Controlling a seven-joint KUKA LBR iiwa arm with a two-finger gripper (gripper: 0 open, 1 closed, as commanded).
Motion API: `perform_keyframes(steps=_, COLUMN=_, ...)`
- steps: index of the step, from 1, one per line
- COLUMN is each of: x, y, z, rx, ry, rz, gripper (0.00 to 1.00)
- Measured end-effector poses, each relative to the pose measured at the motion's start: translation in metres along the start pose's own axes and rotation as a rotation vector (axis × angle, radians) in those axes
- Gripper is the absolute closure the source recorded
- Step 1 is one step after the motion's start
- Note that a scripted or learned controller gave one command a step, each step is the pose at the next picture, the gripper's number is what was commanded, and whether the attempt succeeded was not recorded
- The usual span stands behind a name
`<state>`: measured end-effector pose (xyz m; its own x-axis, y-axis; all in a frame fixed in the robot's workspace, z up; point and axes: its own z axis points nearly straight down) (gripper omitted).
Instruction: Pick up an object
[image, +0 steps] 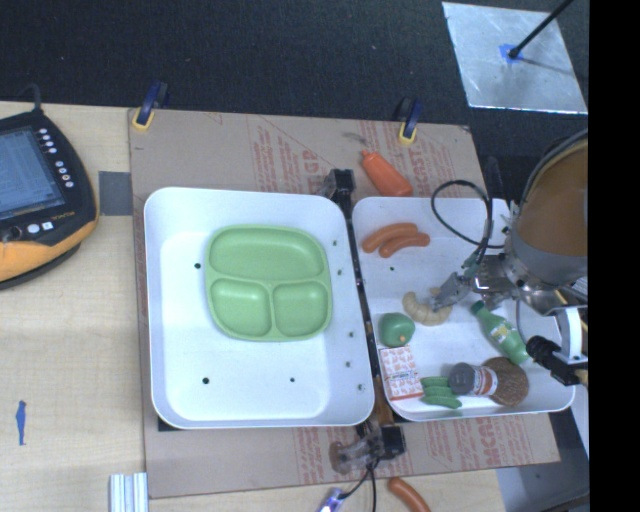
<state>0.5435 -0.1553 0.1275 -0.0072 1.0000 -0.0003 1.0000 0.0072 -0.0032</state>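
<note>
My gripper (449, 293) reaches in from the right, low over the middle of the right bin (452, 215). Its tip is right beside a pale, curved banana-like piece (424, 310), at that piece's right end; I cannot tell whether they touch. Other things in this bin: a pair of orange sausages (395, 238) at the back, a green round fruit (396, 328) by the left wall, a green bottle (501, 336) under the wrist, a red-and-white box (400, 372), a green pod (440, 393), a grey-capped jar (474, 380) and a brown disc (510, 381).
The left bin (180, 350) holds a green divided plate (268, 281). An orange carrot (385, 174) lies on the board behind the right bin. A black cable (455, 190) loops over the right bin's back. A teach pendant (35, 200) lies at the far left.
</note>
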Motion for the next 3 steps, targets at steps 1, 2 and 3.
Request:
perform_keyframes(steps=1, x=0.114, y=0.041, z=-0.115, rx=-0.002, ry=0.002, rz=0.001, gripper=0.00)
perform_keyframes(steps=2, x=0.049, y=-0.058, z=-0.012, rx=0.002, ry=-0.001, rz=0.003, gripper=0.00)
perform_keyframes(steps=3, x=0.029, y=-0.002, z=0.036, rx=0.001, ry=-0.001, rz=0.000, gripper=0.00)
